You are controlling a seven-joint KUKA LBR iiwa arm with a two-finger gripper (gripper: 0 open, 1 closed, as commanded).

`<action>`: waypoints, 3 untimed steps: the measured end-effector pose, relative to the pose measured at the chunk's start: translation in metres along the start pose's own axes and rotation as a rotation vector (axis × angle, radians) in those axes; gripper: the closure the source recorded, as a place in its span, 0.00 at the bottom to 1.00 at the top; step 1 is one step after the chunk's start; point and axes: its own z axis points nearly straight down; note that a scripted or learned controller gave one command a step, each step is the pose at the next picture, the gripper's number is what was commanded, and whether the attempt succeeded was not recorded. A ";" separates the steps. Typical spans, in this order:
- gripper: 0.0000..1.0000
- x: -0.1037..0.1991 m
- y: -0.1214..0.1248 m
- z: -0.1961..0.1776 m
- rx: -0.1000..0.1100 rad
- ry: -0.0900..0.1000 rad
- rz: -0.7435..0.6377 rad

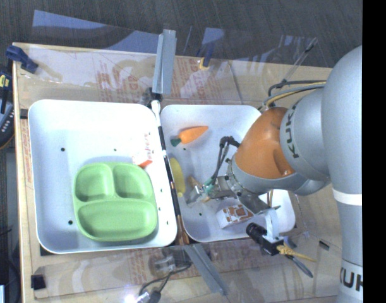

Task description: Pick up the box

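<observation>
The grey tool (208, 191) hangs low in the right bin (243, 115), just left of a flat printed cardboard box (235, 216); its grip state is unclear.

The grey arm (344, 144) enters from the right of the camera view and bends down over the right-hand bin (208, 115), its orange band (265, 150) sitting above that bin's right half. Below the band the wrist tilts toward the bin's near-left part, with thin cables looping beside it. The claw (208, 191) hangs low over the bin's floor, pointing left.
</observation>
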 end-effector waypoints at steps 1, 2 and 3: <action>0.00 0.018 0.053 -0.003 -0.006 -0.006 -0.138; 1.00 0.019 0.053 -0.012 -0.004 -0.005 -0.144; 1.00 0.100 0.129 -0.103 -0.005 -0.001 -0.200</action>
